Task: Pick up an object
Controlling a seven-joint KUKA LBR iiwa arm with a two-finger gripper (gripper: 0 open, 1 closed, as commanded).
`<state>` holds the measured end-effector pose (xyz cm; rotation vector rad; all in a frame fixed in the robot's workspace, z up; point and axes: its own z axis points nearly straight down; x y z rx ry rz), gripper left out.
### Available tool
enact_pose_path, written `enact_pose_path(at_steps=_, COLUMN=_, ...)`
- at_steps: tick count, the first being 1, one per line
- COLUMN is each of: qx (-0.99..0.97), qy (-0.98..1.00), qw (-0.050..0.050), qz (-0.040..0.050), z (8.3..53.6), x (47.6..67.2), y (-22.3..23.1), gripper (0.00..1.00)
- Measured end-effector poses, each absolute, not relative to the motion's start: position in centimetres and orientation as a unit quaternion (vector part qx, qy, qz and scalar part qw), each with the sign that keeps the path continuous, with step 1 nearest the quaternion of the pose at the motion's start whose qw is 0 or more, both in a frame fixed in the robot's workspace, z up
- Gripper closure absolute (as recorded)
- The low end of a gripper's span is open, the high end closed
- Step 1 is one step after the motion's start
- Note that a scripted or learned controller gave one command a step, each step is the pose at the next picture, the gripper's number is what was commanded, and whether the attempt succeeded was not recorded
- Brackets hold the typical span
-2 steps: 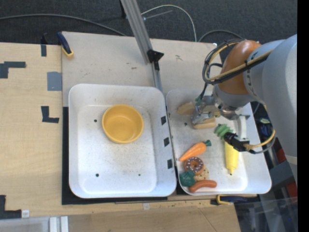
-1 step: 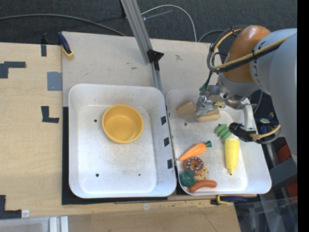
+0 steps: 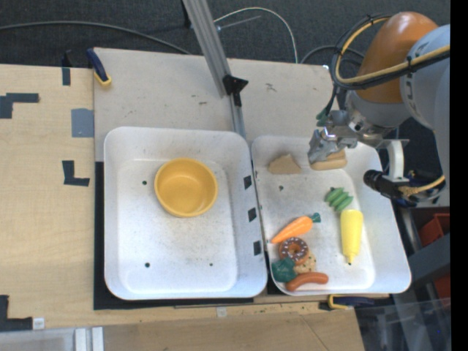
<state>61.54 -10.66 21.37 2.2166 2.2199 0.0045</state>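
End effector (image 3: 327, 151): seen at the right bin's (image 3: 387, 273) far edge, closed around a tan block (image 3: 329, 162).
Tan block: held just above the bin floor, near a tan wedge (image 3: 284, 165).

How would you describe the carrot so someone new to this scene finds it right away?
Look in the right bin, the one crowded with toy food. Near its lower middle, just above the donut, lies the carrot, slanted. It is the only orange tapered piece with a small green tip; the sausage below is redder and tipless.
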Motion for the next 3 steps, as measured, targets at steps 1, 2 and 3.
enact_pose_path(at_steps=1, qx=0.706, qy=0.708, qw=0.001, qz=0.0006, z=24.7, x=61.6, y=-10.6, gripper=1.00)
enact_pose_path(at_steps=2, qx=0.706, qy=0.709, qw=-0.002, qz=-0.0012, z=23.2, x=58.6, y=-6.1, gripper=1.00)
enact_pose_path(at_steps=3, qx=0.705, qy=0.709, qw=-0.002, qz=-0.0009, z=23.8, x=55.6, y=-2.0, gripper=1.00)
